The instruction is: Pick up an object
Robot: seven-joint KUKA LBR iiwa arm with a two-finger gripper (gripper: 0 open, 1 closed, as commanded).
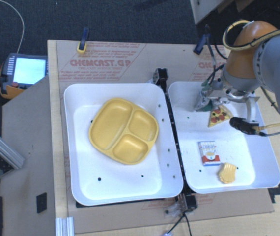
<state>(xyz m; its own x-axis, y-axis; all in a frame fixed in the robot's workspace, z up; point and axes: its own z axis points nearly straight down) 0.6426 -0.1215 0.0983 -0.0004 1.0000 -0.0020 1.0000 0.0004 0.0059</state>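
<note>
Nearest the lens, a yellow crinkled piece lies close to the right bin's front rim, with a small red-and-white carton just beside it toward the middle. Farther back a pizza-slice toy rests on the floor, open white around it on the near side. Over the back-left corner hangs the gripper — just beside the slice, not on it; I cannot tell its state. Across the divider, a yellow divided plate sits mid-floor in the left bin, white margin all around.
</note>
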